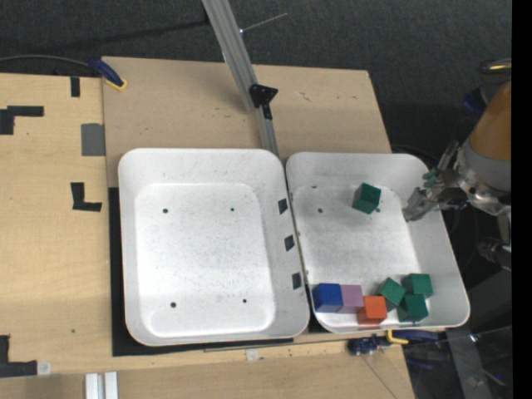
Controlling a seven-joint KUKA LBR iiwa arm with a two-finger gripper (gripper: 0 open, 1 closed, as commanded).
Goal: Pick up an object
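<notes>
A dark green cube (366, 198) lies alone in the upper part of the right bin (349, 248). Along that bin's near edge sit a blue cube (327, 297), a lilac cube (352, 297), an orange cube (374, 308) and three green cubes (406, 293). My gripper (418, 201) hangs at the right bin's right rim, about a hand's width right of the lone green cube. Nothing shows between its fingers. The arm with its orange band (497, 127) comes in from the right.
The left bin (204, 243) lies beside the right one, with small black clips (289, 241) along the shared rim. A slanted metal rail (235, 40) crosses the bench behind the bins. Black tape marks (81, 194) dot the wooden bench at the left.
</notes>
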